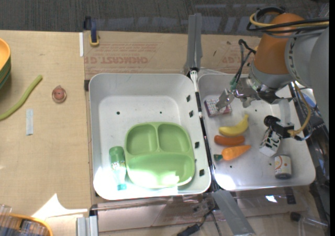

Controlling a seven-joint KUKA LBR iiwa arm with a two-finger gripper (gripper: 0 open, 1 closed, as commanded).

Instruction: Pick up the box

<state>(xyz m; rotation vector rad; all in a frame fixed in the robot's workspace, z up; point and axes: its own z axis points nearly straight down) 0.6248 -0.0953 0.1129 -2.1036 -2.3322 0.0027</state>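
Beside right bin's (309, 175) wall — box (211, 107), hand (226, 100) touching

Arm (293, 57) low, wrist bent leftward

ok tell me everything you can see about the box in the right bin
The box is small, flat and pinkish with a printed face too blurred to read; it looks like cardboard. It lies flat on the floor of the right bin, in the far left corner, close to the wall beside the divider. The gripper is right at its right edge, but I can't tell if it touches or grips it. The banana lies nearer the camera, apart from the box.
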